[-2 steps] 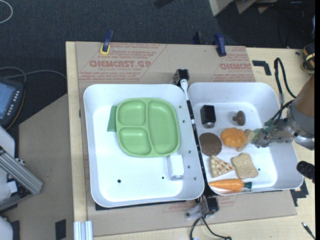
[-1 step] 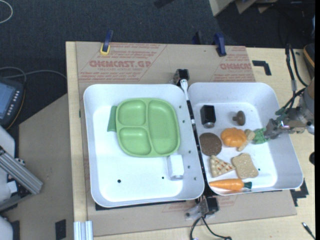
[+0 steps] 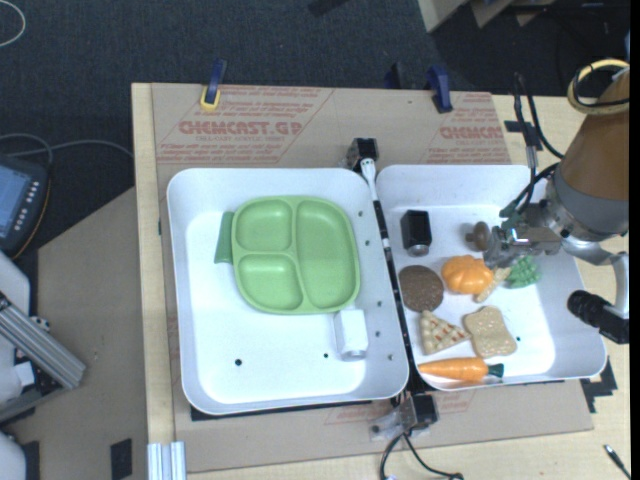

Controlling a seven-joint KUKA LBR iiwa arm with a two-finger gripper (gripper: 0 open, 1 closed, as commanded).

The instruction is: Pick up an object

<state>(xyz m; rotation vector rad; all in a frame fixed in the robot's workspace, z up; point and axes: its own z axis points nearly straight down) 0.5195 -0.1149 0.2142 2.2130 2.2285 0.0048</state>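
My gripper hangs over the right bin, near its right side, on a grey arm with an orange band. Just below and left of it lies an orange bun-shaped toy. A green leafy piece sits directly under the gripper's right side, partly hidden by it. A small brown piece lies against the gripper's left. Also in this bin are a black block, a brown round patty, a pizza slice, a toast slice and a carrot.
The left bin holds a green divided plate and a small white cylinder near its front right corner. A black divider strip runs between the bins. Clamps sit at the bench's back edge.
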